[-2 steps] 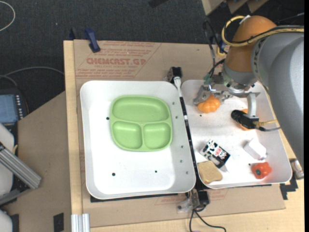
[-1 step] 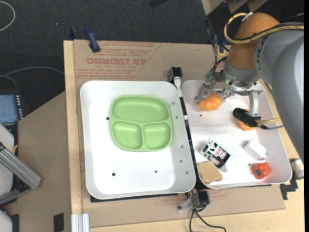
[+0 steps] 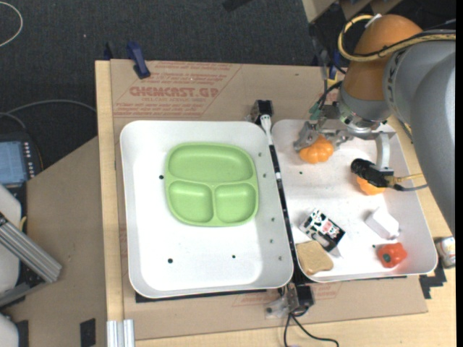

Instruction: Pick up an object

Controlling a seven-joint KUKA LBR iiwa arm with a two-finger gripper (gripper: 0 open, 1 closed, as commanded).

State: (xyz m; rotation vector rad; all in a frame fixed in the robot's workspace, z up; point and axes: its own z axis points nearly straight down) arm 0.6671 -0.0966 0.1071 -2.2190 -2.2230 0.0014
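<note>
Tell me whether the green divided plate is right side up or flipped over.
Right side up. The green divided plate lies flat in the left bin, its three recessed compartments facing the camera, with nothing in them.

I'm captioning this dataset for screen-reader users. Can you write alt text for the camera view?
A grey robot arm reaches from the right, its gripper low over a small orange object at the far end of the right white bin, which also holds several other small items. The left bin holds a green divided plate.
</note>
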